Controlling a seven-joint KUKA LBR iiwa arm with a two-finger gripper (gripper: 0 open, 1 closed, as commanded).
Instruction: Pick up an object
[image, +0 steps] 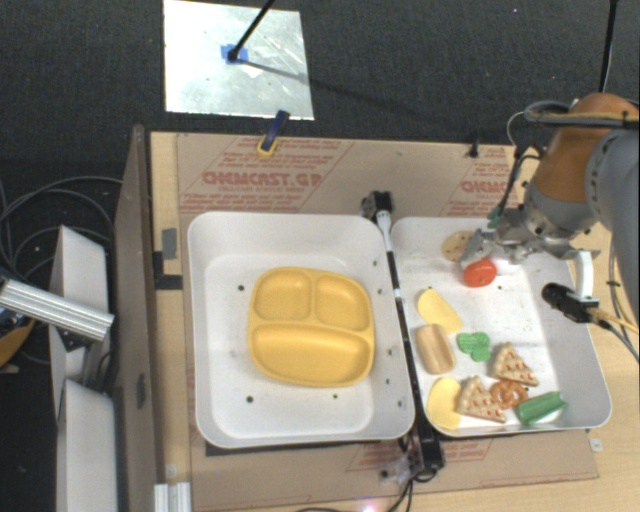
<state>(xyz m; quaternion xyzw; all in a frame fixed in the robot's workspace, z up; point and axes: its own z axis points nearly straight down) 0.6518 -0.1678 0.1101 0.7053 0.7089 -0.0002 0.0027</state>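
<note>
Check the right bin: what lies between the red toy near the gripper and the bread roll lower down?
In the camera view, a yellow piece lies between the red toy and the bread roll, on the right bin floor.

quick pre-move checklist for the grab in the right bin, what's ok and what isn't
1. Gripper is over the right bin, at its far side: ok.
2. Nearest target, the red tomato-like piece, sits just below the gripper: ok.
3. Object between the fingers: cannot tell, the wrist hides them.
4. Room around the red piece: a tan round cookie-like item lies close on its left, so a bump is possible: not ok.
5. Other items, such as the hot dog bun and the green pepper-like piece, lie nearer the front, away from the gripper: ok.
6. Yellow divided plate lies in the left bin, out of the way: ok.
</note>
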